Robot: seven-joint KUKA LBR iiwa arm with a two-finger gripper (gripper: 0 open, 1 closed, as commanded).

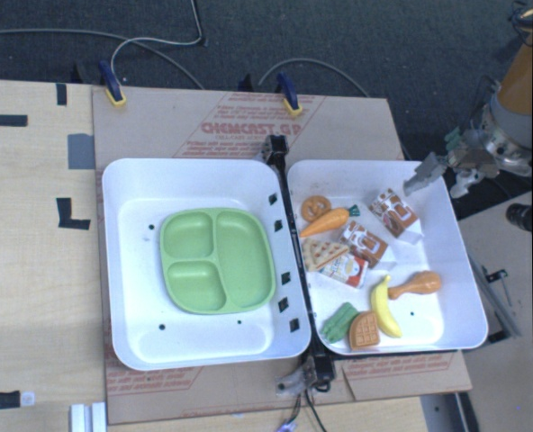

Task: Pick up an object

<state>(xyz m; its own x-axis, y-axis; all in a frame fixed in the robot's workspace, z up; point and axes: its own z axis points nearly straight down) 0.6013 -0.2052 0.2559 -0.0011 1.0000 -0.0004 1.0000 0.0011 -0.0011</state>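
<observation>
Toy food pieces lie loose in right white bin (pixel 460 268), glossy plastic banana (pixel 385 307) curved, long axis near-vertical, gripper (pixel 436 175) at bin's upper right rim, jaws' state unclear.

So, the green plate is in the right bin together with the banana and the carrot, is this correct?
Not quite. The green plate lies in the left bin, alone there. The banana and the carrot are in the right bin, as you said. The camera view shows this.
</observation>
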